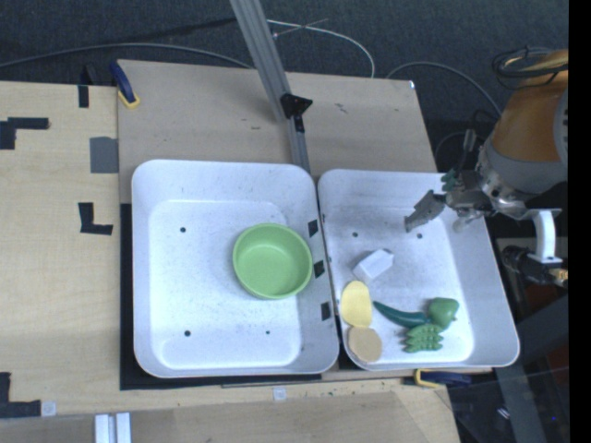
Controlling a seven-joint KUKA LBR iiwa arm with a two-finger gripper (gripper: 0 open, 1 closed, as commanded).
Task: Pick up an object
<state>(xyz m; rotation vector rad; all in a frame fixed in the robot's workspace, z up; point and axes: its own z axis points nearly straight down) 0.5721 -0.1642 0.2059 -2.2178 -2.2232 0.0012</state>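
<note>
Left bin (166, 247) carries a green bowl (272, 261) at its four o'clock. Over to the right bin (480, 275): white block (373, 265) mid-floor, then yellow piece (356, 304), tan disc (365, 343) and green toys (427, 324) crowded toward six o'clock. Gripper (423, 213) hangs at one o'clock, fingers spread, holding nothing. Risk: diving into that cluster, the fingers could nudge neighbours and close on air.

A lab — taped plywood bench (212, 127), loose cables (342, 40).
</note>
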